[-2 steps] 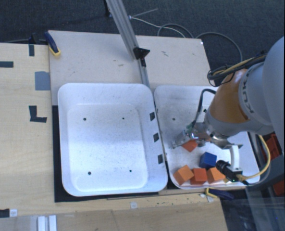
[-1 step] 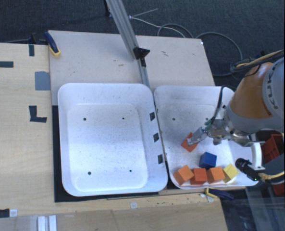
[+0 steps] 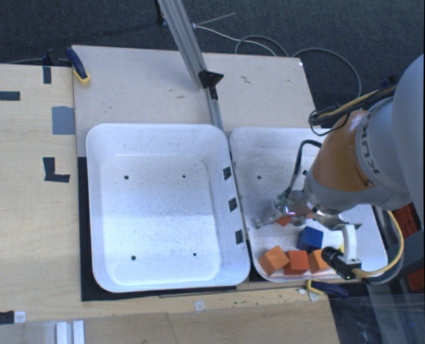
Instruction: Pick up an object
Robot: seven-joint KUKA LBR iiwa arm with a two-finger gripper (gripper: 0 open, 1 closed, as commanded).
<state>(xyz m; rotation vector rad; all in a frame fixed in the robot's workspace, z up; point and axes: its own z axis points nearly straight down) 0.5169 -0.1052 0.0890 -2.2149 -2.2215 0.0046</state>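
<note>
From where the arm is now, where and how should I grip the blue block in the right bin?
Take the blue block across its two opposite flat sides, coming straight down from above. It is boxy and sits apart from the orange blocks along the near wall of the right bin, though these lie close below it, so set the fingers on its left and right faces. The gripper sits just up-left of it.

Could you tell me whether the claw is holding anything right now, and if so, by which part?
It cannot be told. The claw is low in the right bin beside a small red-orange piece, but whether it grips it is unclear.
</note>
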